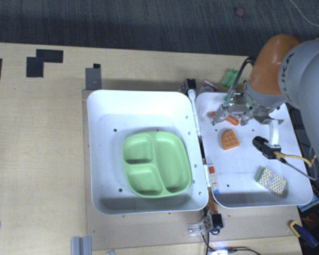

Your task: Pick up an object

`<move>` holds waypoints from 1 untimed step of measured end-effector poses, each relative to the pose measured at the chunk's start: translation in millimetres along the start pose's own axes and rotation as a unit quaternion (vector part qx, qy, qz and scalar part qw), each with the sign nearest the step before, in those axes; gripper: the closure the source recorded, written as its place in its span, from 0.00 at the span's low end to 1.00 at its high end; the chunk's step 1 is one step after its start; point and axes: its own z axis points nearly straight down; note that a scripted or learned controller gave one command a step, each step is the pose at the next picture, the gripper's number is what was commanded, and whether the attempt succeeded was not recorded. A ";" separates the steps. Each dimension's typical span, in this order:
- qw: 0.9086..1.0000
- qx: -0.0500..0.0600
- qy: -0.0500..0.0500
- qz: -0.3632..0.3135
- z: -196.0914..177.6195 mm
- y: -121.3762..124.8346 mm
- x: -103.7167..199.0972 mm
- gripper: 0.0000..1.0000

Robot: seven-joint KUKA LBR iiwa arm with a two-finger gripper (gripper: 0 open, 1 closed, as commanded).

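You've got three loose objects in the right bin (292,137). An orange waffle-like piece (229,139) lies flat near the bin's left side. Just above it a smaller orange piece (232,120) sits right at the pincer (233,113); you can't tell if it is gripped. A patterned pale block (271,180) lies tilted by the near right corner, well apart from both.

A robotics lab: plywood bench (37,158), twin white bins (103,142), loose cables (297,7), carpeted floor (122,9).
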 end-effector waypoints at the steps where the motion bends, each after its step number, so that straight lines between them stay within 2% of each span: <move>1: 1.000 0.012 0.003 0.003 26.2 -53.5 5.8 0.00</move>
